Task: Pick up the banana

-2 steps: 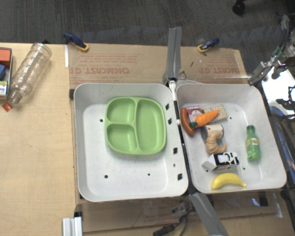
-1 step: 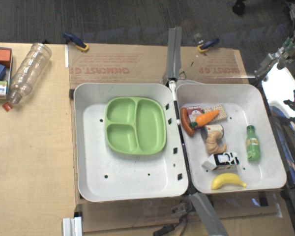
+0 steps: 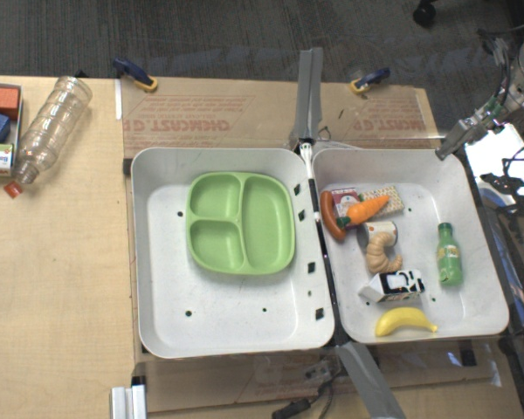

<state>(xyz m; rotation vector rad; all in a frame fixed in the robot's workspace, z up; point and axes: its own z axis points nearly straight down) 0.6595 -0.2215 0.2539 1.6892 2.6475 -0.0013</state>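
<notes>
The yellow banana (image 3: 404, 322) lies on its side at the front edge of the right bin (image 3: 480, 234), just in front of a small black-and-white carton (image 3: 393, 286). My gripper (image 3: 461, 138) hangs at the bin's far right corner, at the edge of the camera view, well away from the banana. Nothing shows in it. The arm behind it is mostly cut off by the frame.
The right bin also holds a green bottle (image 3: 448, 254), a carrot (image 3: 367, 209), a red sausage (image 3: 332, 218), a croissant (image 3: 381, 250) and a cracker pack (image 3: 382, 196). A green divided plate (image 3: 242, 223) sits in the left bin (image 3: 157, 260). A clear plastic bottle (image 3: 48, 127) lies on the bench at left.
</notes>
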